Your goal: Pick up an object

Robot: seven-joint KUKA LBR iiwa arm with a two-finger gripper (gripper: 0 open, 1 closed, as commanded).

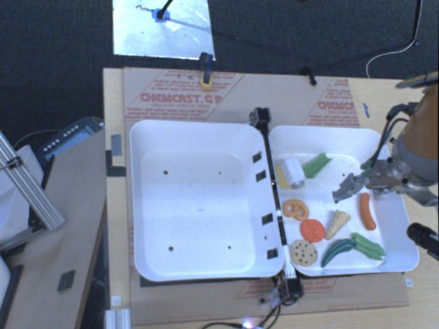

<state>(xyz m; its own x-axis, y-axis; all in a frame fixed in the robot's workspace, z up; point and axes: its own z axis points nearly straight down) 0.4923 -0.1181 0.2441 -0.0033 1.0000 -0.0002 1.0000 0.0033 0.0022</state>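
Holding toy food — right bin (394,214) | end effector (345,188) — grip state unclear

Glossy white plastic bins (199,132)

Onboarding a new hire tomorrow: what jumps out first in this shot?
The cluster of toy food in the right bin: a pretzel, a red tomato slice, a cookie, an orange sausage and green pods. The gripper hangs just above them, reaching in from the right. The left bin is a big white expanse beside it.
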